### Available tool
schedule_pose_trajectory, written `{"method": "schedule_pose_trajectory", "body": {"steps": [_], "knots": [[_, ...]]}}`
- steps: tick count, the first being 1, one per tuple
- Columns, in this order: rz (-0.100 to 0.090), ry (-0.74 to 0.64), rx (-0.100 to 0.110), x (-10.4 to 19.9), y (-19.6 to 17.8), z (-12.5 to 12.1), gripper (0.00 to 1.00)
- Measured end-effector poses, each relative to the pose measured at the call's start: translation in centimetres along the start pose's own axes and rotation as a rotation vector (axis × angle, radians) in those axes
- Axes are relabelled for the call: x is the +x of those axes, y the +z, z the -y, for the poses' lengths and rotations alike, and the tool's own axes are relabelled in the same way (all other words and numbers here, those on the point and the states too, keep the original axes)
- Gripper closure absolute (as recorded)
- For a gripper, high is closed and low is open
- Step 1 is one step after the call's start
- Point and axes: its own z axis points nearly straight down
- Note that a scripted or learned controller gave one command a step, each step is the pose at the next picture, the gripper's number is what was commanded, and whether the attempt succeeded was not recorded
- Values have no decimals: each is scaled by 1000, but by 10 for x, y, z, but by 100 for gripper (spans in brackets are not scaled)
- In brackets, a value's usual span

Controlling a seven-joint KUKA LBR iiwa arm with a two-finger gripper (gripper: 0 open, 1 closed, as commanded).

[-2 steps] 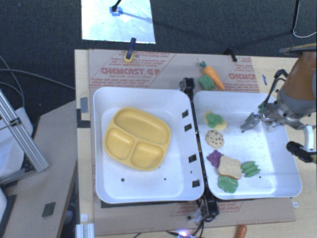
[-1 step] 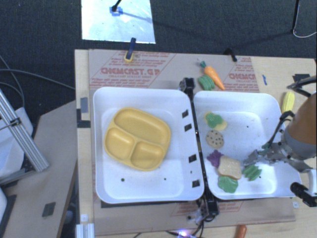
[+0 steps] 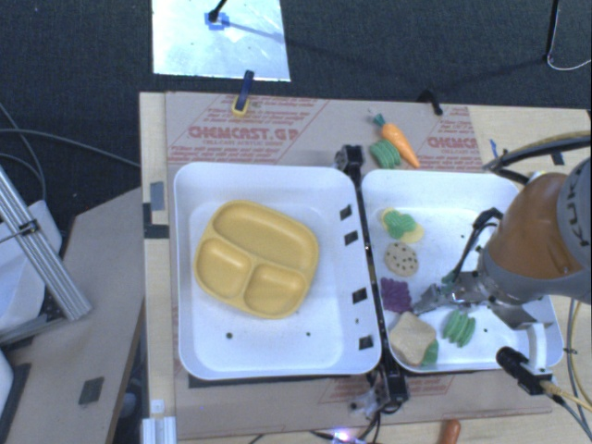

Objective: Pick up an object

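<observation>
Where the desk [image 3: 157, 248] edge runs nearest the camera, a sandwich [image 3: 413, 339] lies in the near left corner of the right bin [image 3: 435, 191], with green beans [image 3: 458, 326] just to its right. Slightly farther in, the claw [image 3: 433, 296] hangs low over the bin floor between those beans and purple grapes [image 3: 395, 294]; whether it is spread or pressed together cannot be told, and nothing shows between its tips. Behind it the arm [image 3: 541, 239] comes in from the right, its orange band above the wrist. Farther still sit a cookie [image 3: 401, 260] and a green and yellow piece [image 3: 400, 224]. Across the divider, the left bin [image 3: 203, 192] carries a yellow tray [image 3: 256, 258] with three compartments. Beyond both bins, a carrot [image 3: 399, 141] and a green item [image 3: 384, 154] lie touching on the cardboard [image 3: 277, 132].
</observation>
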Motion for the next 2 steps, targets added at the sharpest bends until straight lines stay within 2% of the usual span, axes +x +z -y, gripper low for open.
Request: {"method": "schedule_pose_trajectory", "body": {"steps": [1,2], "knots": [[1,1,0,44,0,-1,0],[2,5,-3,41,-10,-2,100]]}}
